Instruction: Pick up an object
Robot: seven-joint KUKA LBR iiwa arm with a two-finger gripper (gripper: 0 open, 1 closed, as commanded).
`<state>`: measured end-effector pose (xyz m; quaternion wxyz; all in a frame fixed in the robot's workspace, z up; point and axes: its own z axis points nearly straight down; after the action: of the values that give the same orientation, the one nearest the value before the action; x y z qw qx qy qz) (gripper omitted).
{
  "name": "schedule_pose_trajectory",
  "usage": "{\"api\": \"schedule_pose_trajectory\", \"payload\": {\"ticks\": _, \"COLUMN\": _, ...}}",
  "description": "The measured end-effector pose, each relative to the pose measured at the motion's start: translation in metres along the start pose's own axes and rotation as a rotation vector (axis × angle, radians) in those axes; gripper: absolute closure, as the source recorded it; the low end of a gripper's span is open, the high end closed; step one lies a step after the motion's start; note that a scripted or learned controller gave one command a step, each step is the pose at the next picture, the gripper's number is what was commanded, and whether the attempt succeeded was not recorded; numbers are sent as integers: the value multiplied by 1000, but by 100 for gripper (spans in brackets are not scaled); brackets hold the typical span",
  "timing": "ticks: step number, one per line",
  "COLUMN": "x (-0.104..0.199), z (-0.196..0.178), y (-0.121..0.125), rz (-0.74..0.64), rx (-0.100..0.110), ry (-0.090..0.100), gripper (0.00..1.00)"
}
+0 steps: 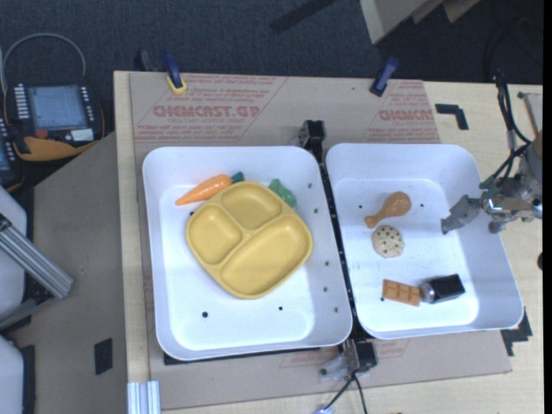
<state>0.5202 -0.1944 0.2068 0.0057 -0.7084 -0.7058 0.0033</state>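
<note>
Because crowded together in the left bin (155,231), far left of the fingers (457,217), likely awkward to grasp: a toy carrot (203,189), a yellow divided plate (249,238) and a green toy piece (282,192). Easier picks nearer, scattered loosely in the right bin (492,319): just left of the fingers, a toy drumstick (388,209) and a cookie (388,242); below-left, a wafer (401,292) touching a black block (444,288). Pinching nothing, with the gripper (483,220) spread above that bin's right side. Underneath, printed cardboard (259,106) clamped to the bench; beyond, dark carpet.
</note>
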Motion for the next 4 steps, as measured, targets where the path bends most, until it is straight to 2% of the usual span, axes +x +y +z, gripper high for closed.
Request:
{"api": "schedule_pose_trajectory", "payload": {"ticks": 1, "x": 0, "z": -6, "y": 3, "rz": -4, "rx": -12, "ry": -3, "gripper": 0}}
{"api": "schedule_pose_trajectory", "payload": {"ticks": 2, "x": 10, "z": 44, "y": -1, "rz": -4, "rx": -6, "ry": 0, "gripper": 0}}
{"api": "schedule_pose_trajectory", "payload": {"ticks": 3, "x": 7, "z": 90, "y": 6, "rz": -3, "rx": -7, "ry": -1, "gripper": 0}}
{"api": "schedule_pose_trajectory", "payload": {"ticks": 4, "x": 7, "z": 124, "y": 6, "rz": -4, "rx": -8, "ry": -1, "gripper": 0}}
